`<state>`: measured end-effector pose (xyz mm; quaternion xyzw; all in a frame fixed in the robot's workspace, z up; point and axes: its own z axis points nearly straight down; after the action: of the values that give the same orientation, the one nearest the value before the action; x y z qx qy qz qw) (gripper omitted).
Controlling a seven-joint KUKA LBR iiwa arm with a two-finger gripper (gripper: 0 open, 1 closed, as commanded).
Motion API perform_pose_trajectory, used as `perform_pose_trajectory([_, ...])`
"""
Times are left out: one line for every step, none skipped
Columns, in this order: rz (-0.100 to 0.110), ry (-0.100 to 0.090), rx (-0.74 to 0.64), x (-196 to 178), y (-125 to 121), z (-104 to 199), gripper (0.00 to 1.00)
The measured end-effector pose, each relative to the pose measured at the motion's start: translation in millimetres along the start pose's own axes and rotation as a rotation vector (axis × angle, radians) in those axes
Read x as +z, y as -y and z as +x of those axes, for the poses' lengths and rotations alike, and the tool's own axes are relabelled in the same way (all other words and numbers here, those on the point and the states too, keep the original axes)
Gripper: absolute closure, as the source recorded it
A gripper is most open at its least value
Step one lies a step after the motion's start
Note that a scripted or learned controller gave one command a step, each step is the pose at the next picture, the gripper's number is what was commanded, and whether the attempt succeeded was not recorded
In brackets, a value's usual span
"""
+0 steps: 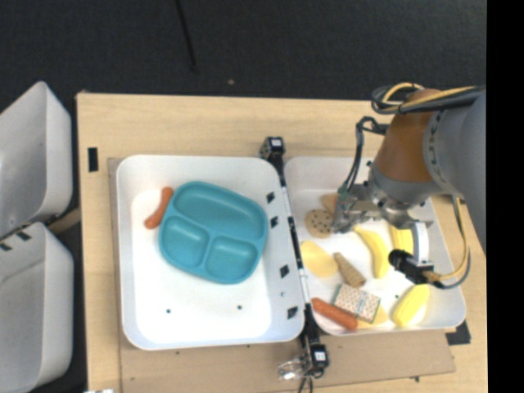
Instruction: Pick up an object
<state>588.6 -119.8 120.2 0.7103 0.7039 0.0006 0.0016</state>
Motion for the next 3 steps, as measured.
perform_pose_trajectory([-0.005, 0.001, -0.009, -63, -8, -4, 1.0])
perform_pose_trajectory([-0.004, 0.001, -0.011, -117, -9, -5, 1.0])
perform_pose_trajectory([0.001, -0.002, -0.016, -127, -18, 50, 1.0])
